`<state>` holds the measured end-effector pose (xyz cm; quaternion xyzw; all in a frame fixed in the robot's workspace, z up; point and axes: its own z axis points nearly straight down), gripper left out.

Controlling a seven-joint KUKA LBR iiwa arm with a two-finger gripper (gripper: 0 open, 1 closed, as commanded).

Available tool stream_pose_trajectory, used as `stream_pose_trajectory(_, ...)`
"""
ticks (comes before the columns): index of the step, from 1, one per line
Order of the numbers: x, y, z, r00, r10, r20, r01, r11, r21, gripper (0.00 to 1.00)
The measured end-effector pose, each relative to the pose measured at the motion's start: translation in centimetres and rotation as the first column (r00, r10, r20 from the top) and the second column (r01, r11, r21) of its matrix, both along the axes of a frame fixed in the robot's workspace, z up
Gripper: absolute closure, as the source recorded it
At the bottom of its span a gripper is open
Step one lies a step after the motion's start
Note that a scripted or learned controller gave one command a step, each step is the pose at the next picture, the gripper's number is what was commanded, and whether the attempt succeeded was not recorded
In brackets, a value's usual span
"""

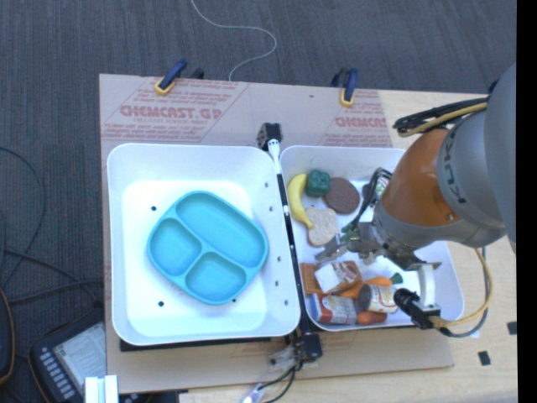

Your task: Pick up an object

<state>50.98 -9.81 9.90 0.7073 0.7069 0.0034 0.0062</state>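
Big and grey, the arm point(470, 175) comes in from the right and hangs over the right bin point(450, 269). It has an orange band point(415, 187) above the wrist. The gripper point(352, 243) points down into the middle of that bin, over the toy food. I cannot tell how the gripper is set, because the wrist hides much of it and the parts look small and dark.

Right bin things: a banana point(297, 198) lies near the bin's left wall, toward the far edge. A green block point(318, 182) sits just beside it, near the far edge. A brown round cookie point(342, 196) is next to the green block. A tan slice of bread point(322, 226) lies below them, near the gripper. By the near edge there is a pile: a white and brown packet point(340, 275), an orange carrot point(376, 295) and a can point(337, 309) on its side. They touch each other.

A blue plate point(207, 246) with three parts lies in the middle of the left bin point(126, 225).

Both bins sit side by side on a brown board point(185, 112). Two clamps point(171, 76) hold the board's far edge.
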Motion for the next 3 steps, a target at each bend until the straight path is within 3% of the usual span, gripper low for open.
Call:
stream_pose_trajectory(1,0.03,0.02,0.95,1.000,0.000,0.000,0.000,1.000,0.000,1.00)
stream_pose_trajectory(2,0.02,0.03,0.94,1.000,0.000,0.000,0.000,1.000,0.000,0.00)
stream_pose_trajectory(3,0.06,0.07,1.89,1.000,0.001,0.000,-0.001,1.000,0.001,1.00)
